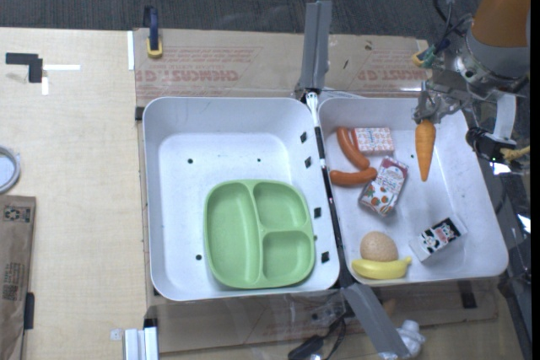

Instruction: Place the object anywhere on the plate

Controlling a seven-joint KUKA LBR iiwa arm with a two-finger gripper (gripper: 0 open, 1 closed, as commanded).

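An orange carrot (424,149) hangs point-down over the back right of the right bin (485,206). Its thick top sits between the fingers of my gripper (432,115), which is shut on it. The grey arm with its orange band comes in from the upper right. The green plate (257,232), divided into three compartments, lies in the front half of the left bin (169,181), well to the left of the carrot.
The right bin holds two sausages (350,146), a small pink box (373,138), a strawberry carton (384,187), a black-and-white carton (439,237), an egg-like ball (379,246) and a banana (381,268). A raised divider (319,156) separates the bins.
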